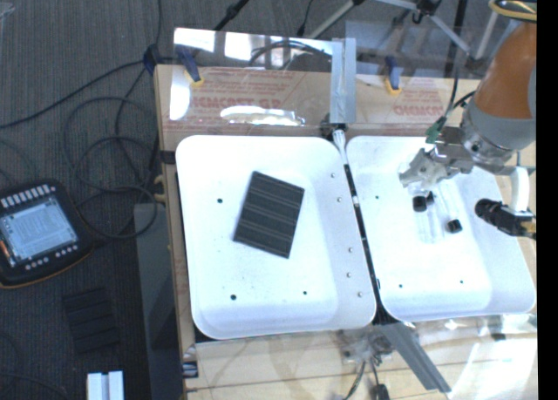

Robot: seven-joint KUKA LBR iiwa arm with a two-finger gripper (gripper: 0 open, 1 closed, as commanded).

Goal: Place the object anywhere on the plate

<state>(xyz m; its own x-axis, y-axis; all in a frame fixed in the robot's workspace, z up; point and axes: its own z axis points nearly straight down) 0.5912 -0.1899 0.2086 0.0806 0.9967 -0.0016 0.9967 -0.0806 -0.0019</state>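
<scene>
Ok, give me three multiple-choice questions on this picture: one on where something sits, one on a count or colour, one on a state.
1. Where does the dark ribbed plate lie?
A. in the left bin
B. in the right bin
C. on the floor

2. How many white bins are on the bench?
A. one
B. two
C. three

3. How does the plate sit in its bin?
A. square with the walls
B. turned at a slant
C. propped on edge

Answers:
1 A, it lies on the floor of the left bin.
2 B, the left bin and the right bin stand side by side.
3 B, it lies flat and its edges run askew to the bin's walls.

The gripper is over the right bin.
</scene>
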